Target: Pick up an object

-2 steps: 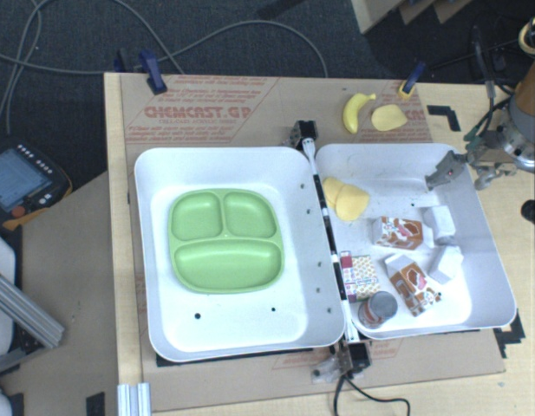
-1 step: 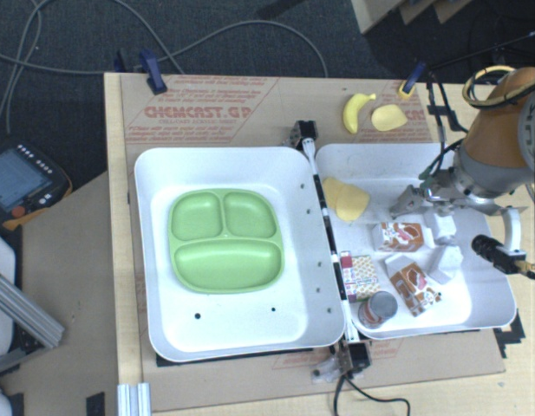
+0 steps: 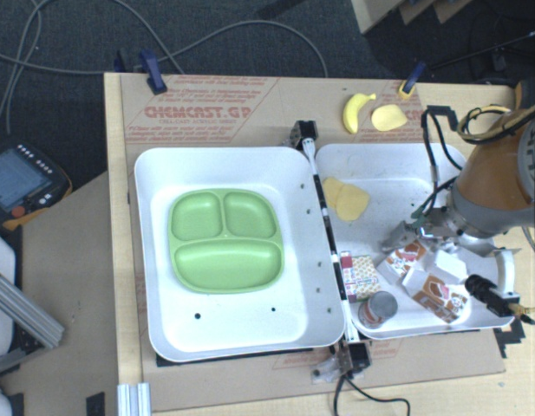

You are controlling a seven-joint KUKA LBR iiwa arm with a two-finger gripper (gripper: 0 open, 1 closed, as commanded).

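My gripper (image 3: 414, 235) hangs low over the middle of the right bin (image 3: 384, 165), under the arm's orange band (image 3: 497, 180). Right below it lies a white and brown packet (image 3: 405, 256), and whether the two touch is unclear. A second, similar packet (image 3: 440, 295) lies near the bin's front right corner. A small patterned box (image 3: 362, 276) and a round grey can (image 3: 380, 307) sit at the front left of this bin. A flat yellow piece (image 3: 347, 199) lies at the bin's back left.
The left bin (image 3: 163, 167) holds a green divided plate (image 3: 225, 239). A toy banana (image 3: 357, 111) and a yellow lump (image 3: 388, 117) rest on the bench behind the right bin. Blue clamps (image 3: 152, 72) grip the bench's far edge.
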